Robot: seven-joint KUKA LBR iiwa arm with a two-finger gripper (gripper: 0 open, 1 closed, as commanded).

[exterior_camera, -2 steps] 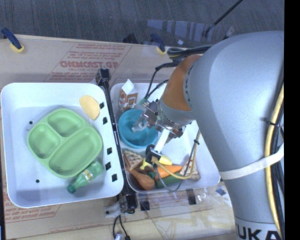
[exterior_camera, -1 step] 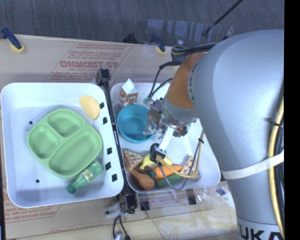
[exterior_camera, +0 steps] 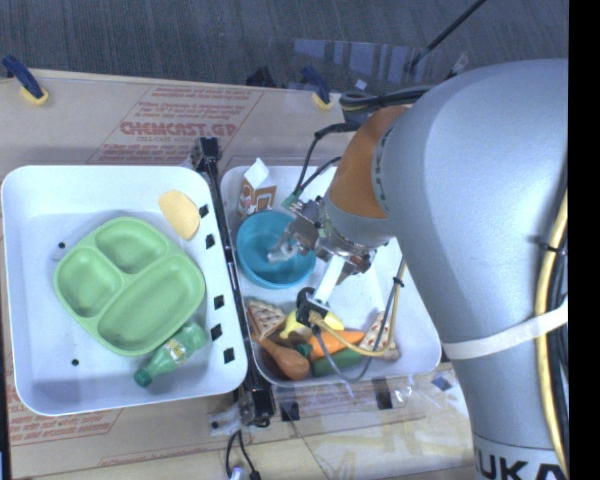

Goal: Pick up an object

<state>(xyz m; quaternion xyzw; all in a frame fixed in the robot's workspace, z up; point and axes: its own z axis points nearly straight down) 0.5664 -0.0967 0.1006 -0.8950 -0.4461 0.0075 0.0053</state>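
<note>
My pincer (exterior_camera: 285, 248) hangs low over the round blue plastic bowl (exterior_camera: 256, 236), which sits in the upper left part of the shallow white right-hand bin (exterior_camera: 420, 343), just below a small white and brown carton (exterior_camera: 255, 193). I judge the bowl the likeliest thing to take: probably light, stiff and rather slick, so I would pinch its thin rim wall, not its broad curved body. Whether my pincer is apart or together I cannot tell, since my own wrist covers it. My grey arm also hides much of that bin, and the jumble at its near end, an orange carrot-like piece (exterior_camera: 285, 360) among it, is hard to sort out.
</note>
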